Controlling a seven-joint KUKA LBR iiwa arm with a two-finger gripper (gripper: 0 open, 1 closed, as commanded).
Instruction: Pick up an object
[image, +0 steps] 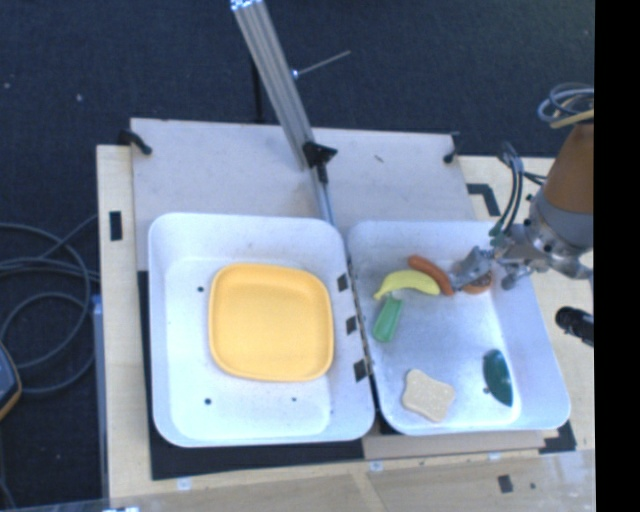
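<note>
The pincer (480, 268) hangs low at the right bin's (530, 330) far edge, over the sausage (432, 270); how far open it is I cannot tell. A banana (408, 284) and green cylinder (387, 317) lie nearby. The left bin (175, 300) carries a yellow plate (270, 322)

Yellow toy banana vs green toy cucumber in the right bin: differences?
The yellow toy banana is curved and lies crosswise; the green toy cucumber is straight and lies nearly up-down in the picture. The banana looks longer. Both are toy foods lying flat near the right bin's left wall, nearly touching.
</note>
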